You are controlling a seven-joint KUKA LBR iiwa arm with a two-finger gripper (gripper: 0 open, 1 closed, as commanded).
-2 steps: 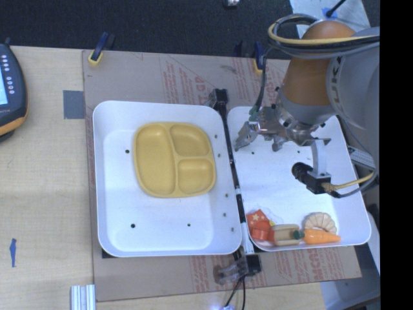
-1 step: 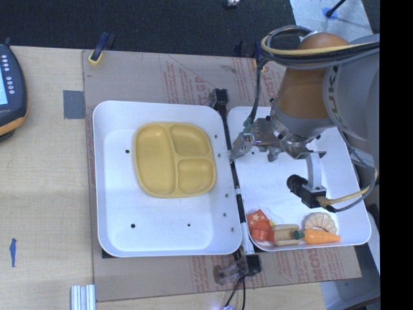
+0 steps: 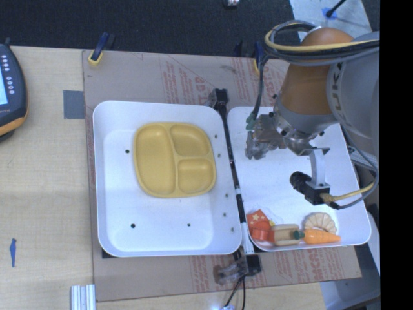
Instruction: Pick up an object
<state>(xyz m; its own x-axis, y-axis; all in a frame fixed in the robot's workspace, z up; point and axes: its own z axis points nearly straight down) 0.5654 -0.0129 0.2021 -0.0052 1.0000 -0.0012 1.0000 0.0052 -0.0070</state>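
- A tan wooden bench (image 3: 45, 192) carries a brown cardboard sheet (image 3: 168, 76), and on it two shallow white bins sit side by side; beyond the bench's far edge the floor is dark.
- A handheld control pendant (image 3: 10, 89) lies at the bench's left edge, and a blue-and-yellow clamp (image 3: 98, 49) grips the cardboard's far left corner.
- The left bin (image 3: 113, 231) holds a yellow divided plate (image 3: 174, 159) with three compartments, lying flat toward the bin's far half.
- The right bin (image 3: 277, 192) has its toys gathered in the near corner: a red block (image 3: 259, 220), a small tan wooden piece (image 3: 284, 233), an orange carrot (image 3: 321, 237) and a pale bread-like piece (image 3: 321, 221), all touching or just beside one another.
- The grey arm with its orange band (image 3: 310, 76) reaches in from the right, above the right bin's far part.
- The gripper (image 3: 258, 142) hangs over the far left of the right bin, well apart from the toys; it looks like a dark, blurred mass, so how its jaws stand I cannot tell, and nothing is seen between them.
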